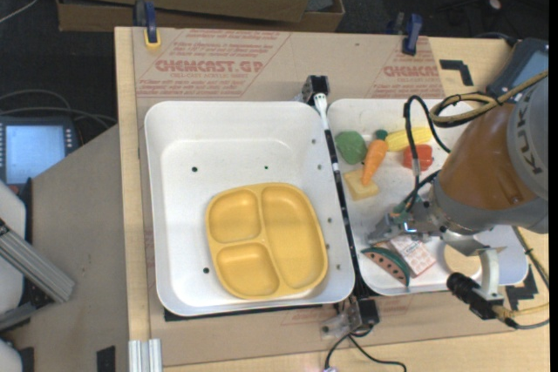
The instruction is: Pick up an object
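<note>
The right bin (349, 113) holds several toy foods. A green piece (351, 145), an orange carrot (373, 161), a yellow piece (408, 138) and a red piece (419, 157) lie near its far end. A pale yellow wedge (359, 184) sits just below the carrot. A watermelon slice (388, 263) and a small pink-and-white packet (419, 257) lie at the near end. My gripper (397, 224) hangs low over the bin's middle, just above the watermelon slice and the packet. The arm's orange band hides the bin's right part.
The left bin (174, 135) holds a yellow divided plate (266, 240) near its front right. A black clip (316, 86) sits where the two bins meet at the back. A cable loops over the right bin's far right corner.
</note>
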Robot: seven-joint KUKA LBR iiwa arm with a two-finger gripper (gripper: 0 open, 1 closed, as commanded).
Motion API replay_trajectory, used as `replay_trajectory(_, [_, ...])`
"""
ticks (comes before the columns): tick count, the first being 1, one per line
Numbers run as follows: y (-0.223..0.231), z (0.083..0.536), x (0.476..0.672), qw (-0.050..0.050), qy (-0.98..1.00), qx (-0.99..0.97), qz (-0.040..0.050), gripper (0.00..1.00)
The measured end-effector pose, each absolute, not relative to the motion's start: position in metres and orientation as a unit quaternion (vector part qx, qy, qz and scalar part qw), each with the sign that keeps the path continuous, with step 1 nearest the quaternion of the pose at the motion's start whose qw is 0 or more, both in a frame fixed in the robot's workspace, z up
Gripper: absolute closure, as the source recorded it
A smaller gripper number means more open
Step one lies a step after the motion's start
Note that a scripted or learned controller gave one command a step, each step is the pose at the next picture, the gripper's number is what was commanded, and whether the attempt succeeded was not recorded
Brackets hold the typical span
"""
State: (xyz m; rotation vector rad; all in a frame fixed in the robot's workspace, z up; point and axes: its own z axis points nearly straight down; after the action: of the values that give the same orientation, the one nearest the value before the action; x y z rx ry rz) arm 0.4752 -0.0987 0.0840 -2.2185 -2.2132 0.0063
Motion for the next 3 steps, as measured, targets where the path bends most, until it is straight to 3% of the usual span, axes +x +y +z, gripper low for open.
replay_trajectory(1, [-0.119,0.084,0.479,0.000,-0.707,-0.707,0.0001,0.00])
replay_trajectory(2, [-0.118,0.084,0.520,-0.002,-0.708,-0.706,-0.0007,0.00])
replay_trajectory(3, [-0.092,0.084,0.477,0.003,-0.707,-0.707,0.0009,0.00])
